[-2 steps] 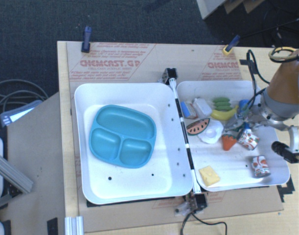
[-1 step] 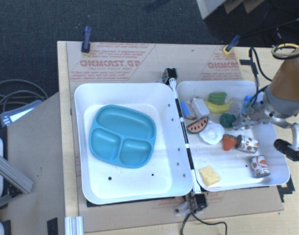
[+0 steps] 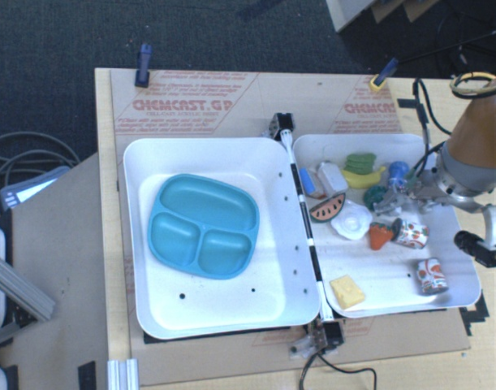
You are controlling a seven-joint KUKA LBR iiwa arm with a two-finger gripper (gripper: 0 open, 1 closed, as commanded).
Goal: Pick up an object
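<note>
Two white bins sit side by side on the bench. The left bin (image 3: 142, 218) holds a blue divided plate (image 3: 204, 226), three compartments, lying flat, roughly centre-left. The right bin (image 3: 442, 295) has all the small stuff.

Arm (image 3: 475, 149) comes in from the right, orange band over the bin's right rim, w/ the gripper (image 3: 400, 195) down among the clutter in the upper-middle of the right bin. Can't tell how the end effector is set, too much metal and toys packed together there, and no way to tell if anything is betw. the tips.

Objs in the right bin: a green ridged item (image 3: 360, 162) near the back wall w/ a yellow banana-like piece (image 3: 363, 179) just in front of it. A white block (image 3: 332, 177) to their left, a blue strip (image 3: 306, 183) along the divider. A watermelon slice (image 3: 327, 208) below those, next to a white lump (image 3: 352, 221). A teal thing (image 3: 376, 196) and a blue bit (image 3: 398, 171) right by the gripper. An orange-red carrot-ish toy (image 3: 381, 236) touches a printed can (image 3: 411, 235) on its side. A second can (image 3: 430, 275) lies nearer the front right, well apart. A yellow cheese wedge (image 3: 347, 290) at the front left corner, alone.
</note>
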